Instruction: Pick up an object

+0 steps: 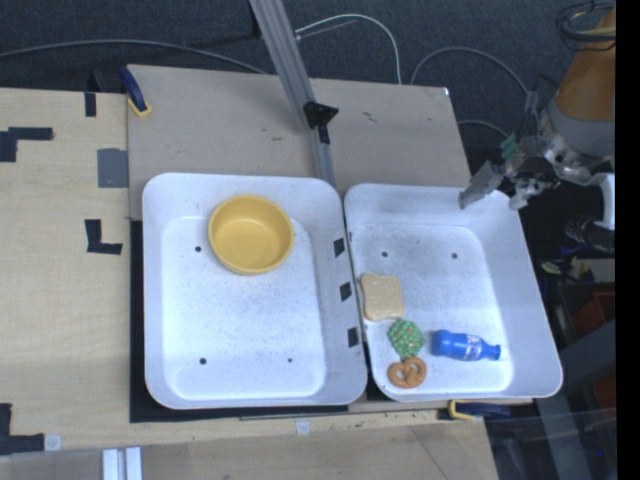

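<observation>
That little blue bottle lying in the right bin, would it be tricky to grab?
Probably somewhat. The blue bottle lies on its side, so a nudge may roll it. It looks like smooth plastic, perhaps slippery between fingers. Being small, it is likely light, though its contents can't be judged.

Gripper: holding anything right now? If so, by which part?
Nothing is held. The gripper hangs over the right bin's upper right corner with its fingers bare, well away from the bottle, sponge, green toy and pretzel.
</observation>
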Tool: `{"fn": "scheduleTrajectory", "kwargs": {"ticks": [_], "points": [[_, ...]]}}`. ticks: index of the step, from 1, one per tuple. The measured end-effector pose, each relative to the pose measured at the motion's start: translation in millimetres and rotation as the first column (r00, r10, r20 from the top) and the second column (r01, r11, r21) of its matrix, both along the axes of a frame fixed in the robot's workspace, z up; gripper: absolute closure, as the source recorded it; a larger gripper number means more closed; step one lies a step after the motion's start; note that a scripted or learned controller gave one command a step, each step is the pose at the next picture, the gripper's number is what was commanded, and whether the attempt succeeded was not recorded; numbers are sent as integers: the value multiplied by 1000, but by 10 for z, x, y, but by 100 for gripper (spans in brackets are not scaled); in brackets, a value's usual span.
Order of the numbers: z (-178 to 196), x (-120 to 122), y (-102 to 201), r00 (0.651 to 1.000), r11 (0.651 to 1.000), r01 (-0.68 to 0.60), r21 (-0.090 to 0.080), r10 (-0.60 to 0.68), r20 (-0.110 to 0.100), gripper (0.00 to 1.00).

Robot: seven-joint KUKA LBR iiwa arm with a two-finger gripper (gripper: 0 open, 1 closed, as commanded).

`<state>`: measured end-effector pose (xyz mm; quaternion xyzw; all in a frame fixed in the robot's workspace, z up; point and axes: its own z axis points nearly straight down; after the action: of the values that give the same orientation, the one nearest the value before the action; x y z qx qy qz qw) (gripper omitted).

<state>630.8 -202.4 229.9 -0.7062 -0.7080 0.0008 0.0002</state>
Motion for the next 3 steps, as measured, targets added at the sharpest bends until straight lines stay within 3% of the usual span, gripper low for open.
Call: {"fn": "scheduleTrajectory", "kwargs": {"ticks": [1,3], "points": [[0,0,-1,1000,1000,0,0,0,0,0],[-1075,-9,64,1000,1000,0,1,0,-4,0]]}}
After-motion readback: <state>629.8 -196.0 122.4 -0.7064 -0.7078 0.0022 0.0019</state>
